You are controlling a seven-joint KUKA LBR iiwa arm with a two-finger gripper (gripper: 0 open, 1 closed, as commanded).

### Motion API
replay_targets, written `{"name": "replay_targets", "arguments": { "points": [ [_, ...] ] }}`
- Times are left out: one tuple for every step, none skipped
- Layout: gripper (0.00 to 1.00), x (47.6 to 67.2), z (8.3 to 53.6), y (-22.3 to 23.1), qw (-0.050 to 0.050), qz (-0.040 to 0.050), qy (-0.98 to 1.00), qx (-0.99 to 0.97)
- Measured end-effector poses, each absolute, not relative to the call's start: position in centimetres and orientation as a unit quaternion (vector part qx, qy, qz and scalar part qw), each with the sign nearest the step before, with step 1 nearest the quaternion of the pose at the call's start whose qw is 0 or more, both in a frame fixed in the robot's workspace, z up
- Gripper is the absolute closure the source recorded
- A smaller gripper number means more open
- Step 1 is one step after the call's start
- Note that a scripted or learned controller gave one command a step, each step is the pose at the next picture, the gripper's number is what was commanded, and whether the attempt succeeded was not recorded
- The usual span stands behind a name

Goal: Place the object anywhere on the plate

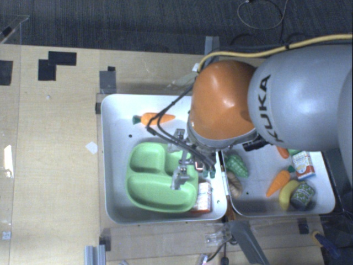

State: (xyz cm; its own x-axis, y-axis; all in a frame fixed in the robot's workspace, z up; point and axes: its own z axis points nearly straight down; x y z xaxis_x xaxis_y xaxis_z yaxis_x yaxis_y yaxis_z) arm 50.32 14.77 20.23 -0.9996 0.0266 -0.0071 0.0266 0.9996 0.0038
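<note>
A green divided plate (154, 178) lies in the left white bin (113, 164), toward its front. My gripper (181, 178) hangs over the plate's right part, under the orange wrist band. A metal finger (180, 175) shows above the plate's front right compartment; I cannot make out the gap or anything held. An orange carrot with a green top (151, 118) lies at the back of the left bin, apart from the plate. A red and white packet (204, 196) sits at the plate's right front edge.
The right bin (325, 206) holds a green ridged item (236, 164), a carrot (277, 182), a yellow banana (287, 194), a dark block (302, 195) and a small carton (302, 164). The big arm covers the back of the right bin.
</note>
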Motion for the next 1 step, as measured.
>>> {"name": "replay_targets", "arguments": {
  "points": [
    [0.00, 50.32, 20.23, 14.77, 0.004, 0.0018, 1.000, 0.013]
  ]
}}
